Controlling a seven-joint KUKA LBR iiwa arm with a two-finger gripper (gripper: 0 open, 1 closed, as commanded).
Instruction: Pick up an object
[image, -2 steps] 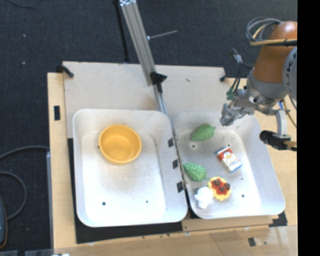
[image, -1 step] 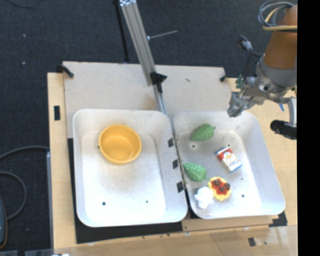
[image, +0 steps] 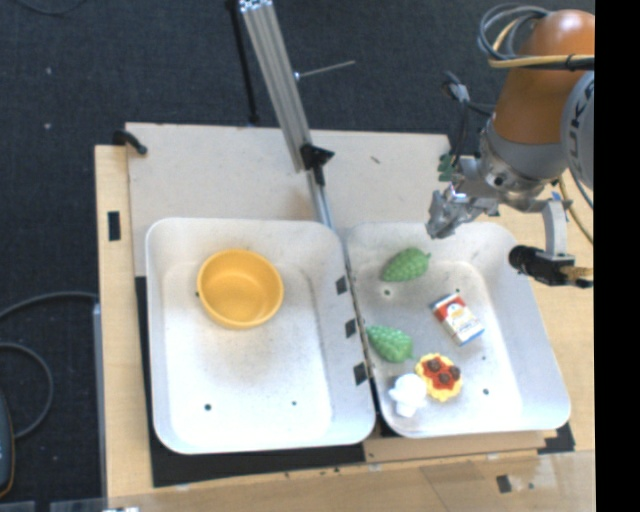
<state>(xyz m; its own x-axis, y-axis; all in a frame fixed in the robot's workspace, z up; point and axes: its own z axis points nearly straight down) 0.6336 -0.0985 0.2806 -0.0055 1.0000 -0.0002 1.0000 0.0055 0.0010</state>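
My gripper (image: 441, 224) hangs above the far edge of the right bin (image: 530, 350), just right of and above a green bumpy toy (image: 405, 265). Nothing shows between its fingers. A second green toy (image: 389, 342) lies near the bin's left wall. A small red and white carton (image: 458, 317) rests in the middle of the bin. A yellow and red toy (image: 440, 377) and a white lump (image: 407, 395) sit close together at the front. In the left bin (image: 170, 400) stands a yellow bowl (image: 240, 288).
A metal pole (image: 285, 100) slants up from the divide between the two bins at the back. The bench's pale board (image: 220, 170) stretches behind both bins. The left bin has bare floor in front of the bowl.
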